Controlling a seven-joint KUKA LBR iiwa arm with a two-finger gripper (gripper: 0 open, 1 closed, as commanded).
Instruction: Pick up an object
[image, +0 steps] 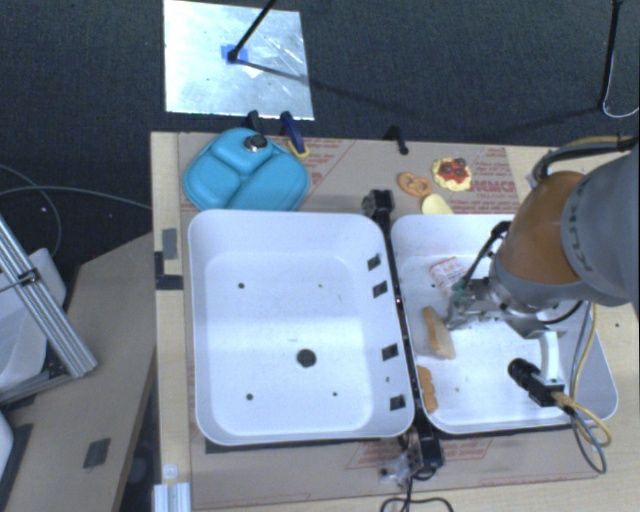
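Tan bread-like pieces lie in the right bin (600, 385): one stick (437, 333) just left of the gripper (458, 308), another (427, 388) nearer, against the dividing wall. A descent risks nudging the stick aside rather than straddling it.

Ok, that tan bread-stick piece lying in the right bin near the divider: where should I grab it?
Take the tan stick across its narrow middle, coming straight down from above. It lies flat and elongated, running roughly along the divider, so closing across the short width probably fits best. The end effector sits just to its right.
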